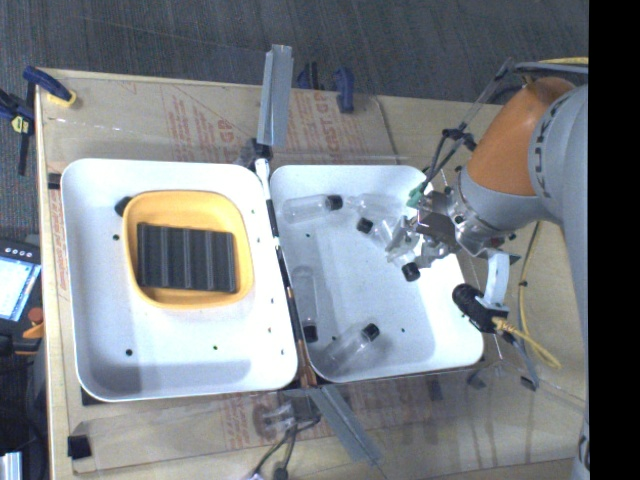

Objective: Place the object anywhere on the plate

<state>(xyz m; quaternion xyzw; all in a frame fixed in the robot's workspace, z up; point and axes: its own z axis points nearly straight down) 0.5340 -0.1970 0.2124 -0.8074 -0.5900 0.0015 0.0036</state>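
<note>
- At the right of the camera view, we saw the gripper (415,240) over the right bin (455,343); we could not tell its grip.
- A clear vial (372,226) lay just left of it, its axis slanting; the plate (187,204) sat far left.

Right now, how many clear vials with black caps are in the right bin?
4, possibly more hidden by the gripper: one top left, one by the gripper, one along the left wall, one at the bottom.
</note>
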